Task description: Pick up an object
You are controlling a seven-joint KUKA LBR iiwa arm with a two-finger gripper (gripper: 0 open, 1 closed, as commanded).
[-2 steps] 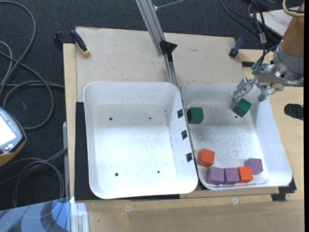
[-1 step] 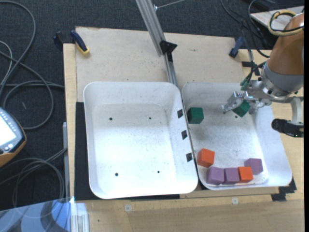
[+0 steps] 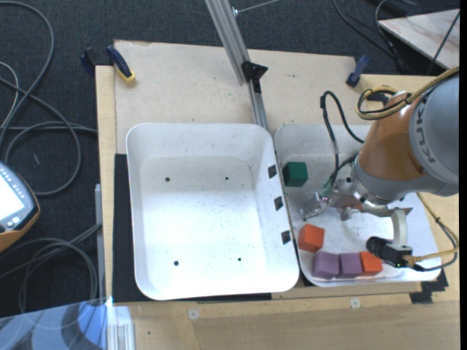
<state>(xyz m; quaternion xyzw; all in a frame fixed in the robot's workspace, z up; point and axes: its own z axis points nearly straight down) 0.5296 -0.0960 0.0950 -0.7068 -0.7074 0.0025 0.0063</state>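
Note:
The right bin holds several small blocks. A green cube lies near its far left side. An orange cube sits closer to the front. Along the front wall are two purple blocks and an orange block in a row. My gripper is low inside this bin, between the green cube and the orange cube, pointing left. It touches neither cube that I can see. The grey and orange wrist hides the bin's right part.
The large left bin sits beside the right one. A metal pole slants up from between the bins at the back. Blue clamps sit on the bench's far corners. Cables trail over the arm.

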